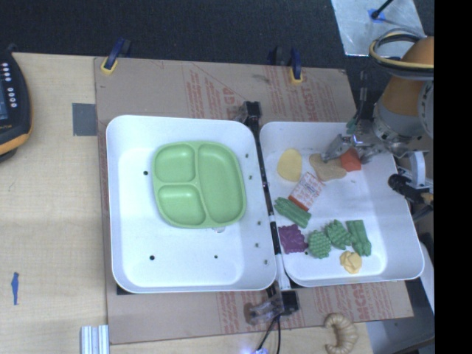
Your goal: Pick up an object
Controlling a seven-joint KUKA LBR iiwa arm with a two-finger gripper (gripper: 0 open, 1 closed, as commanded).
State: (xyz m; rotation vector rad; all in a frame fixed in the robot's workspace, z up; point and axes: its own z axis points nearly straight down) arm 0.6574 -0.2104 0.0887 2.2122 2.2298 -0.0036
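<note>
My gripper [352, 152] is down in the right bin [394, 220], at its far right corner, with its fingers spread apart. A small red piece [352, 161] lies on the bin floor just under and between the fingertips. A tan flat piece [328, 171] touches the red one on its left. Further left lie a yellow piece [290, 164], a red-and-white packet [306, 191] and a long green piece [293, 212]. Along the near side sit a purple piece [290, 237], three green pieces [338, 235] and a small yellow one [351, 261].
The left bin [133, 257] holds a green divided plate [199, 184]. A tan curled object [341, 331] lies on the bench in front of the right bin. A black and orange controller [11, 109] sits at the far left edge. The arm [405, 87] leans over the right bin's far corner.
</note>
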